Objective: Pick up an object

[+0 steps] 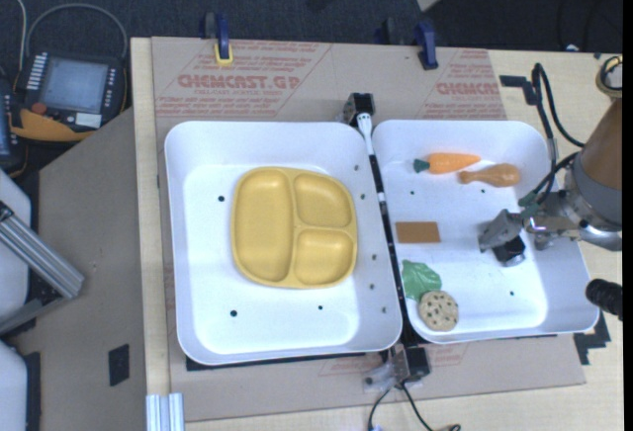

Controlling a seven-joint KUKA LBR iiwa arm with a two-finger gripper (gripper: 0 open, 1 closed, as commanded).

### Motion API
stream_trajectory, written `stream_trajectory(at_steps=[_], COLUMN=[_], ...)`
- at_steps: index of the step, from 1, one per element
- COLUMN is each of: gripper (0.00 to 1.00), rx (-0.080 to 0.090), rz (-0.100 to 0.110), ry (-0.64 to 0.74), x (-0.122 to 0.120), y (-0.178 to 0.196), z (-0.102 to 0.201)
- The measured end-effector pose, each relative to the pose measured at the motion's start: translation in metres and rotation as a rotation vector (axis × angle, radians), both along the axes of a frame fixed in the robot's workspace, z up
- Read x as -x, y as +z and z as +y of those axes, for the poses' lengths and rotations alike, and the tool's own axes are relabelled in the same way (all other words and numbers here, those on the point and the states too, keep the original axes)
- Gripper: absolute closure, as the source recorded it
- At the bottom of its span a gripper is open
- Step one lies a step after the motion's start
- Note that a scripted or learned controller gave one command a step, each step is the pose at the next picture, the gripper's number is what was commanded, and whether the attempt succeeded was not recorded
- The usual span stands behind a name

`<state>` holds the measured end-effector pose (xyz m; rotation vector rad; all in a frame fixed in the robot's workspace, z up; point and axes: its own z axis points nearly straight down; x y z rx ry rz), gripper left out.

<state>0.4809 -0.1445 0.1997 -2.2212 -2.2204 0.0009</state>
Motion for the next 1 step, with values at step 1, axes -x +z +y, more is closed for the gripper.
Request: stream_trajectory(at_steps=[1], gripper=[0.0], rx=[-0.003], rz=[0.006], ry=[-0.001], x=[0.0001], y=[-0.0429], z=[0.0004])
